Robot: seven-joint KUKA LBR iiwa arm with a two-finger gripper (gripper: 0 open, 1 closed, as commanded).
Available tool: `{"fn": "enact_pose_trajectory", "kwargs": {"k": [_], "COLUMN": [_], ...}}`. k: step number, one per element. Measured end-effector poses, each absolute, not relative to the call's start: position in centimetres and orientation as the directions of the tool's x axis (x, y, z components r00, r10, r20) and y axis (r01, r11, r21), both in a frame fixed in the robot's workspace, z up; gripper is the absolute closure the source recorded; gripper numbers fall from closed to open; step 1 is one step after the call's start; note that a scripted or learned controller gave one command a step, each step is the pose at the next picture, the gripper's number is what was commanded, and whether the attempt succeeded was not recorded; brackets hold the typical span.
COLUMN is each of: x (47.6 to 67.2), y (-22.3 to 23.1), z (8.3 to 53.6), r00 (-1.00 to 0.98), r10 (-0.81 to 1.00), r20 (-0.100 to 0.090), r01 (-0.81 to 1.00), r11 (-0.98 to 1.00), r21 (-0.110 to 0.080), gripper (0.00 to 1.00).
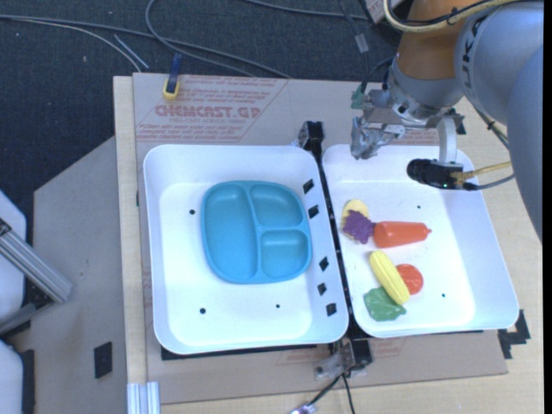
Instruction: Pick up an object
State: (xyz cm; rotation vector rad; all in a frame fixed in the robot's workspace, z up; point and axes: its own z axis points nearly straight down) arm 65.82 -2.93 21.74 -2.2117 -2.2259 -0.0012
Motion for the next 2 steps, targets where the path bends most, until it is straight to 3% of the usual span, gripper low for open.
{"fn": "enact_pose_trajectory", "kwargs": {"k": [2], "x": [62.3], "y": [8.5], "z": [22.2], "r00": [-0.006], "r10": [1.0], "r20": [0.003], "r01": [1.0], "r11": [0.006], "r21": [-0.004], "gripper": [1.0]}}
